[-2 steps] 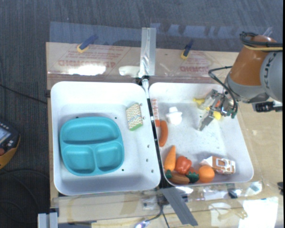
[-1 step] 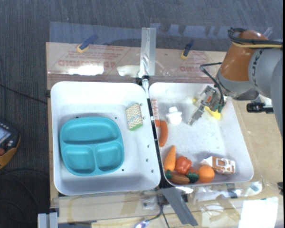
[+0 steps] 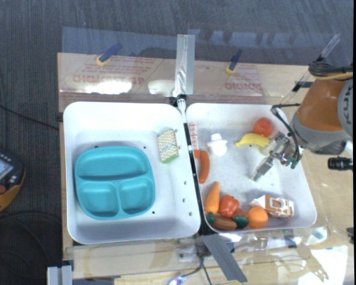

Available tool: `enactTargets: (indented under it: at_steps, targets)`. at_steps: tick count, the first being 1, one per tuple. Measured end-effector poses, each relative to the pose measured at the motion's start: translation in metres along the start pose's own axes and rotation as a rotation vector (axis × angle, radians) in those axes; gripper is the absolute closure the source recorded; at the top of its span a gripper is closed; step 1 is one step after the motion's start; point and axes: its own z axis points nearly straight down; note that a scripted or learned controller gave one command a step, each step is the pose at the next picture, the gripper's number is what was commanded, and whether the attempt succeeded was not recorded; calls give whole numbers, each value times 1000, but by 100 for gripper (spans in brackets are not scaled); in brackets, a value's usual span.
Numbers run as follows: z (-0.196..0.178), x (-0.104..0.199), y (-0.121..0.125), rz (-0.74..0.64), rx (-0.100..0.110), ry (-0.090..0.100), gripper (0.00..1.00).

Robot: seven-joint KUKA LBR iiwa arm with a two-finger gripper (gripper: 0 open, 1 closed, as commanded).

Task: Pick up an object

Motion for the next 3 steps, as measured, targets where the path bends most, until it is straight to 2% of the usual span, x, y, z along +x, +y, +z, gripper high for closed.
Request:
enactTargets:
  at_steps: [1,2,3]
  targets:
    - [-1,-36,56,126,19,26,0]
    - [-2,-33,78,333,41,24,0]
    - [-2,-30,93,533,49,20,0]
